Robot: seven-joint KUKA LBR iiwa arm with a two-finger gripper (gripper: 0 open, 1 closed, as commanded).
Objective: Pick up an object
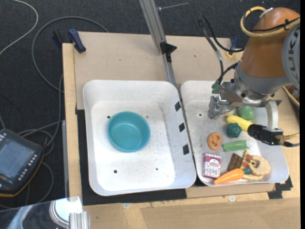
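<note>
My gripper (217, 109) hangs over the upper left part of the right bin (193, 128), above bare bin floor. To its right and below lie several toy foods: a yellow corn cob (239, 122), a green ball (247, 112), a teal piece (233, 130), a pretzel (214, 140) and a green pea pod (234, 146). Along the front edge of the bin lie a pink carton (212, 165), a brown chocolate bar (235, 161), an orange carrot (228, 176) and a pale cookie figure (258, 166). Nothing shows held in the gripper.
The left bin (95, 128) holds a teal bowl (128, 131) at its left middle. A metal pole (155, 20) slants up from between the bins. Black clips (181, 127) sit on the divide between the bins. A tablet (16, 161) lies off the bench at left.
</note>
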